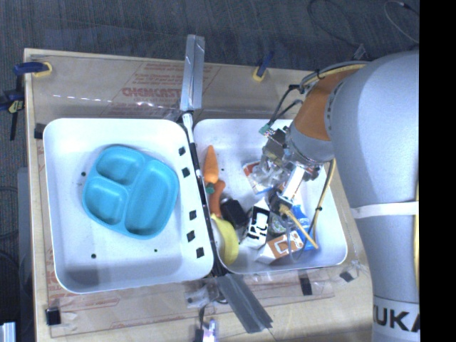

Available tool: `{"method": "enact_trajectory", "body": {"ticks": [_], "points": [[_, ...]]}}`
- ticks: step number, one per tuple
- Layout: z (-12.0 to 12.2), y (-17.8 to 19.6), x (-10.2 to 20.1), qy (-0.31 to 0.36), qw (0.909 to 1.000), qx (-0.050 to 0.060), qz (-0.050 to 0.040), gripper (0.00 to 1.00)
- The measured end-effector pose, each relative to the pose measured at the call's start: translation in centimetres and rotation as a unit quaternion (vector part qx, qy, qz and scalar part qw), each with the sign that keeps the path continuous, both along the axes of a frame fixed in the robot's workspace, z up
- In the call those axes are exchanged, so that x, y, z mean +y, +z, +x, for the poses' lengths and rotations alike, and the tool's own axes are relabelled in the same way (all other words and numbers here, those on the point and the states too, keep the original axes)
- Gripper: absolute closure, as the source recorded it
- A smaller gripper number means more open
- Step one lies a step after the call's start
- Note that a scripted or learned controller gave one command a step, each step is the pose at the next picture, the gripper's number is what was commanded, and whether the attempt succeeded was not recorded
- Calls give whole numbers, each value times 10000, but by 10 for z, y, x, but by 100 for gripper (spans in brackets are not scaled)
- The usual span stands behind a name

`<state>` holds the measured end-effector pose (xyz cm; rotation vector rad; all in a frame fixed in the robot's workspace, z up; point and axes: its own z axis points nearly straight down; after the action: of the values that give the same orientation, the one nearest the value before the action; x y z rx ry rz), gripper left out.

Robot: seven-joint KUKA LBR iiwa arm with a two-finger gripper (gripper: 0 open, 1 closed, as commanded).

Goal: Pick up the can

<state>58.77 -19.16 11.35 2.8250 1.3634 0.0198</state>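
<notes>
- I see my gripper [274,164] low in the right bin [235,135], among clutter; I cannot tell its state.
- I cannot pick out the can for certain; a pale, shiny thing [258,173] just beside the gripper may be it.
- I would confirm the can first, then close squarely across its sides, clear of the carrot [211,164].
</notes>
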Motion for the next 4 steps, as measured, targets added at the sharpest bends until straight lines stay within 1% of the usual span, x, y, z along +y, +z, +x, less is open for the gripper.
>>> {"method": "enact_trajectory", "body": {"ticks": [1,2,3,4], "points": [[-5,143,15,3,10000,85,5,100],[-90,101,40,832,9965,94,1,100],[-111,107,1,748,9972,88,1,100],[-70,155,31,-134,9999,90,2,100]]}}
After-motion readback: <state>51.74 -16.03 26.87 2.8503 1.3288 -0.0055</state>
